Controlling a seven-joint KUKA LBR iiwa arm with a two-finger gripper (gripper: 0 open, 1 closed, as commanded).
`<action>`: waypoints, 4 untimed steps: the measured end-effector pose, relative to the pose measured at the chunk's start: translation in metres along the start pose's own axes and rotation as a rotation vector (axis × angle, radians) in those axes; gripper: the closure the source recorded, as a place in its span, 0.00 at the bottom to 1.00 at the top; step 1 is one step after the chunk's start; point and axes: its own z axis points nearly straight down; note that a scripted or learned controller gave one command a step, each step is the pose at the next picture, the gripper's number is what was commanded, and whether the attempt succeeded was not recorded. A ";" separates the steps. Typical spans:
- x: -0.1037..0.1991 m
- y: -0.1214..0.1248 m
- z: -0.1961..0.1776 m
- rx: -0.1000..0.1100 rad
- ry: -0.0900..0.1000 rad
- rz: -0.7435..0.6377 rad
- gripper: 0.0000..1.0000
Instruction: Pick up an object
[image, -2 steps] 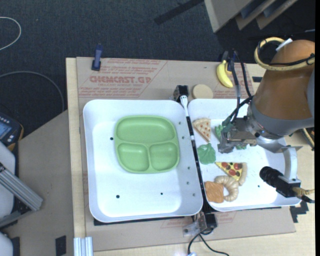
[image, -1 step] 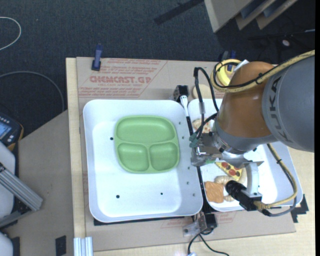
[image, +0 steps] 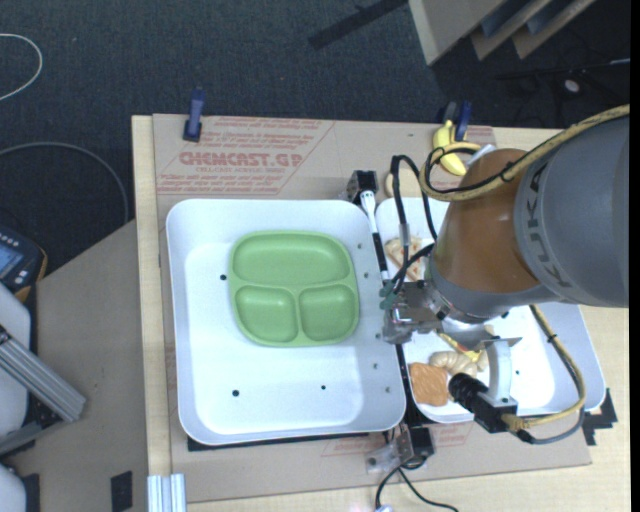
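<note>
Hand (image: 440, 330) low over right bin (image: 570, 375), fingers hidden.

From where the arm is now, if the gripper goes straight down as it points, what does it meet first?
Probably the items in the right bin. The gripper hangs above small tan pieces and an orange-brown piece. The wrist hides the exact line and depth is unclear, so which one comes first is uncertain.

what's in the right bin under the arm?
Partly visible in the right bin: an orange-brown piece near its front-left corner, pale items further back. The arm covers the rest, so nothing more can be told.
</note>
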 end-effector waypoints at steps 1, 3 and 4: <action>-0.058 0.001 -0.002 -0.004 0.001 0.004 1.00; 0.021 0.001 -0.081 -0.011 0.001 -0.005 1.00; -0.042 0.001 -0.200 -0.023 -0.002 0.003 1.00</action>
